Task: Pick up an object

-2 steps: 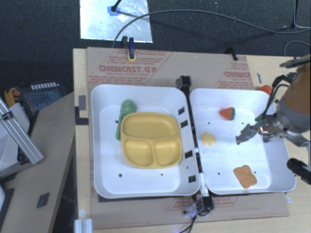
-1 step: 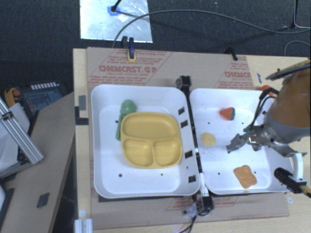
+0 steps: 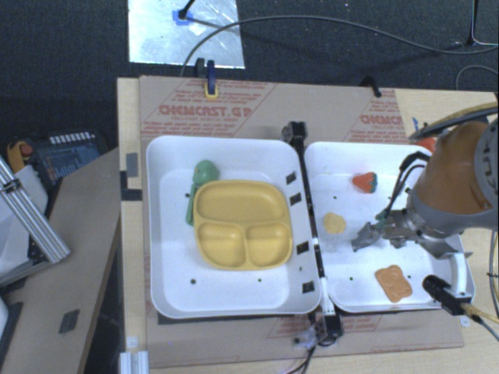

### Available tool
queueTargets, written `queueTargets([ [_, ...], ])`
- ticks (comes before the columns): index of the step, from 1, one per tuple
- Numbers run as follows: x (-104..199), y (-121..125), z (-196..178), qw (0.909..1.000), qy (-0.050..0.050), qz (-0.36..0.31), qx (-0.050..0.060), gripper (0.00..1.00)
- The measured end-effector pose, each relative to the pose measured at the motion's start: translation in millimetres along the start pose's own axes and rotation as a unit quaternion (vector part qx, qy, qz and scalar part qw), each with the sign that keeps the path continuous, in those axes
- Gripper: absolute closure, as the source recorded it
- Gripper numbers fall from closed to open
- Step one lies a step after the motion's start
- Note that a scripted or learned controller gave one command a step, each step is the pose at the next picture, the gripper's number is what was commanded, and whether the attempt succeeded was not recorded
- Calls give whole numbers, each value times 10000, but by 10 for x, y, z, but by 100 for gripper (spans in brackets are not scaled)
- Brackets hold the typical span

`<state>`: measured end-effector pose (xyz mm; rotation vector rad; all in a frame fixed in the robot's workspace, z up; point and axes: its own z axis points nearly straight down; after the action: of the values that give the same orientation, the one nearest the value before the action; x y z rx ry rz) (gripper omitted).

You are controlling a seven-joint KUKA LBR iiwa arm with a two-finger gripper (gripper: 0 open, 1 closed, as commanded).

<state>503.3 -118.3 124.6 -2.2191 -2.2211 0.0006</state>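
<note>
Over the right shallow white bin (image 3: 343,296), the grey two-finger gripper (image 3: 363,238) hovers — whether spread or pinched, I cannot tell — nearing the small pale-yellow round piece (image 3: 334,224); next, descend squarely.

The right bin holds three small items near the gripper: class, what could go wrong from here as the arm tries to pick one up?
1. The gripper sits between the pale yellow piece and the orange flat piece, over bare floor; closing here would likely grab nothing.
2. Both pieces look small and low, so the fingers may slide over or push them away.
3. The red-orange item lies near the right bin wall, leaving little room.
</note>
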Motion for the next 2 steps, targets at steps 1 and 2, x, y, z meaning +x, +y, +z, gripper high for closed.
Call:
queueTargets([
  [1,4,3,421,10000,-1,2,-1,0],
  [2,0,17,295,10000,-7,5,-25,100],
])
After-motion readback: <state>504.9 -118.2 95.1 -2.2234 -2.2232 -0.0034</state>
